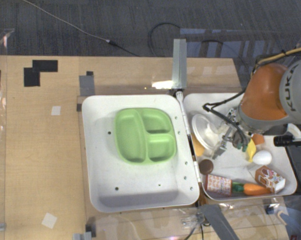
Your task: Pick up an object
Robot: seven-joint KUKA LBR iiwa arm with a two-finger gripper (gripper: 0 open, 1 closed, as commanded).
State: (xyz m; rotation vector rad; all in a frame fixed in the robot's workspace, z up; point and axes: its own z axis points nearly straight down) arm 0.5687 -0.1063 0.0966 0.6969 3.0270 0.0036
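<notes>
I see the arm (269, 94) coming in from the right edge of the frame, its orange band bulging over the upper part of the right bin (291, 183). The wrist bends down and toward the left, and the pincer (226, 141) sits low over the middle of that bin, beside a clear domed piece (205, 131) at the bin's left side. Cables loop along the wrist above it. From this angle I cannot tell how the pincer stands, or whether anything is caught in it.

The things to pick all lie in the right bin. A white egg (262, 158) and a yellow piece (251, 149) lie just right of the pincer, with a small orange item (258, 139) above them. A brown round piece (206, 166) rests lower left of it. Along the bin's lower edge lie a printed packet (219, 184), a carrot (254, 189) and a small carton (270, 179).

The left bin (106, 193) holds a green divided tray (143, 135), lying flat near its centre. Both bins rest on the tabletop (38, 161).
</notes>
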